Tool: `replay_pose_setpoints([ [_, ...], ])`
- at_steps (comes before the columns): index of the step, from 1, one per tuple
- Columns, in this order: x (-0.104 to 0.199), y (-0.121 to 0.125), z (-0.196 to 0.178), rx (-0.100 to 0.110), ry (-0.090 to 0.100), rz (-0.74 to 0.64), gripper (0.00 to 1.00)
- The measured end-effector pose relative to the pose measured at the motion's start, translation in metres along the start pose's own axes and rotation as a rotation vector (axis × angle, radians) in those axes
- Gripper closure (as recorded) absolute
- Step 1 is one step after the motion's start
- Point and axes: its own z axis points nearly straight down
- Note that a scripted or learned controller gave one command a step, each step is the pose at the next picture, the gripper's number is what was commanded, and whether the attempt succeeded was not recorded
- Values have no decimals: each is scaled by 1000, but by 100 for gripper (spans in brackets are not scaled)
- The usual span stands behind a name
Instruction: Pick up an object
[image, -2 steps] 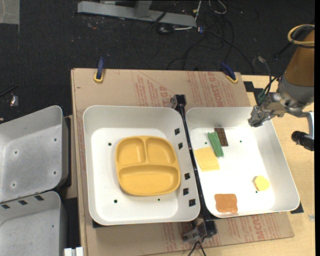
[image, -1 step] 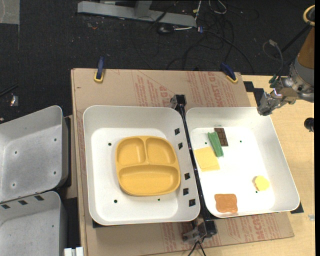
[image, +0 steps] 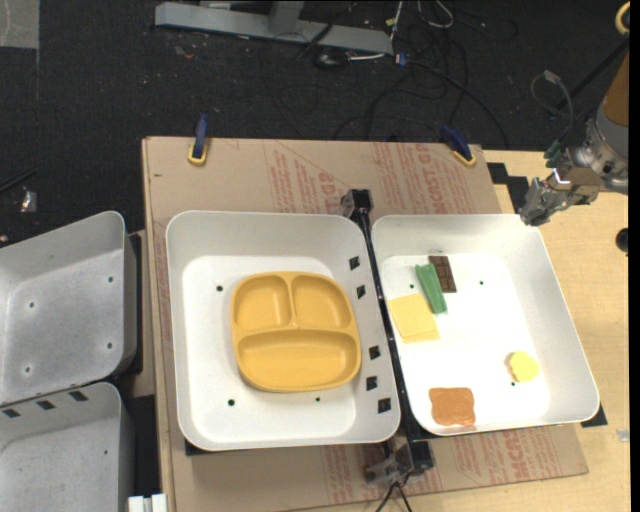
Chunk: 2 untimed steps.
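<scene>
Two white bins lie side by side on the counter, which is covered with a brown cardboard sheet. The left bin carries a yellow divided plate with three compartments; it lies flat near the middle of the bin floor. The right bin carries five small things. A green stick lies slanted in the upper part of the bin, and a dark brown bar is just beside it on the right, touching or almost touching it. A pale yellow square lies below the green stick, and the lower end of the stick seems to rest on its upper corner. A small yellow piece is near the right wall of the bin, well apart from the others. An orange-brown square lies near the front wall.

The hand of the arm is at the upper right, outside the right bin, just beyond its far right corner and above the counter. It is small and partly blurred, so I cannot tell how its grip stands, and nothing is seen in it.
</scene>
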Motion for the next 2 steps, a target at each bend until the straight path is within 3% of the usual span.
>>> replay_pose_setpoints([
  [2,101,-33,31,7,4,-4,100],
])
